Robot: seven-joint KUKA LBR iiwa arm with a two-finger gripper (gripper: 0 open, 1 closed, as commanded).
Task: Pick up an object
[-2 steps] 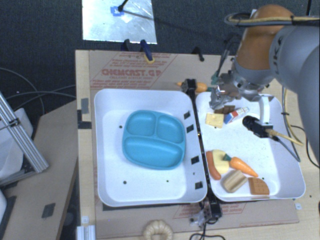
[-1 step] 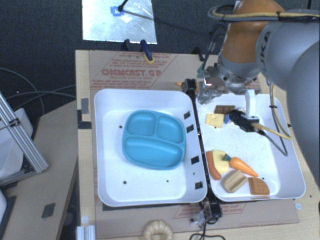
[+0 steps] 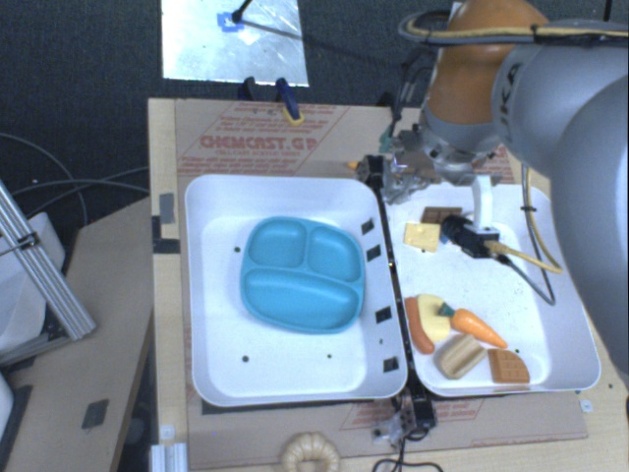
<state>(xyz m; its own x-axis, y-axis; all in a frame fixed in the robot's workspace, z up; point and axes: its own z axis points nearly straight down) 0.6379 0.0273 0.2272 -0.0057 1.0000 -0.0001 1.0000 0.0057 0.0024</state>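
The right bin (image 3: 565, 347) holds several toy foods. A yellow cheese wedge (image 3: 423, 236) and a brown chocolate piece (image 3: 440, 214) lie near its far end. Toward the front lie a sausage (image 3: 420, 330), a pale slice (image 3: 433, 315), an orange carrot (image 3: 479, 327), a bread roll (image 3: 459, 355) and a brown waffle (image 3: 508, 366). My gripper (image 3: 387, 173) hangs over the far left corner of the right bin, close to the divider between the bins and left of the cheese wedge. I see nothing held in it.
A blue divided plate (image 3: 303, 273) lies in the left bin (image 3: 211, 362). A beige ring (image 3: 310, 452) sits on the bench in front of the bins. A silver sheet (image 3: 234, 28) and a blue clamp (image 3: 288, 99) are behind them. The arm's bulk covers the upper right.
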